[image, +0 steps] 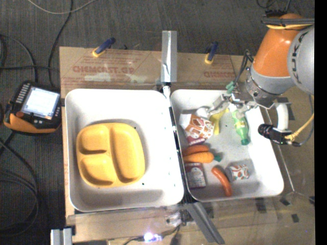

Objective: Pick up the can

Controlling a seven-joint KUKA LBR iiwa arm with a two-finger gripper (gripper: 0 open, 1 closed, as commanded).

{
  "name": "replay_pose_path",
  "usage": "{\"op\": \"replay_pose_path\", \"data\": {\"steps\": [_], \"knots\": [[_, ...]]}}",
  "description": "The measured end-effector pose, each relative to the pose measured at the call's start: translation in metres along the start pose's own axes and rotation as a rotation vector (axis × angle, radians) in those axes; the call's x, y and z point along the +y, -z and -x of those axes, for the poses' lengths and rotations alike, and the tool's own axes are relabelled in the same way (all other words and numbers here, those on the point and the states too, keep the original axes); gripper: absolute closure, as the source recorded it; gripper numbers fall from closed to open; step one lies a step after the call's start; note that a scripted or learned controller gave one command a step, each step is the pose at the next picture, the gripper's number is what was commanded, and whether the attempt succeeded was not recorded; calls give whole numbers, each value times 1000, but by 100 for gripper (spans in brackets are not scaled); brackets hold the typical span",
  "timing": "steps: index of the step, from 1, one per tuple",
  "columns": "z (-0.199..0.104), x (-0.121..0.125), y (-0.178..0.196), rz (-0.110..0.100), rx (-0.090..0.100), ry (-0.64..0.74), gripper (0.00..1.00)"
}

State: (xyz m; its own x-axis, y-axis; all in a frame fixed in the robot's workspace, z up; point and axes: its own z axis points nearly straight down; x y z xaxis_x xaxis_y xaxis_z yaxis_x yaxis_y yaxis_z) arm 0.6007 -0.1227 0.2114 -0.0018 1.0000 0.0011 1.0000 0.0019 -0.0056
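Fingers [225, 102] — spread, over right bin [273, 180]

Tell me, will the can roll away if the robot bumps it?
Probably not at first: the can looks to stand upright on its flat end in the right bin. It is short, so it likely tips rarely. Knocked onto its round side, it could roll, though the carrot beside it might stop it.

Glossy yellow plastic tray [111, 153]
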Motion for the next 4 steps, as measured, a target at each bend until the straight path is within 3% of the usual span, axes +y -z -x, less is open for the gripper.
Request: {"op": "replay_pose_path", "data": {"steps": [1,2,3,4], "knots": [[-15,6,-75,37,-2,-37,0],[0,-17,-83,43,-7,-7,0],[89,-76,-92,20,-8,-19,0],[92,-116,-21,2,0,32,0]]}}
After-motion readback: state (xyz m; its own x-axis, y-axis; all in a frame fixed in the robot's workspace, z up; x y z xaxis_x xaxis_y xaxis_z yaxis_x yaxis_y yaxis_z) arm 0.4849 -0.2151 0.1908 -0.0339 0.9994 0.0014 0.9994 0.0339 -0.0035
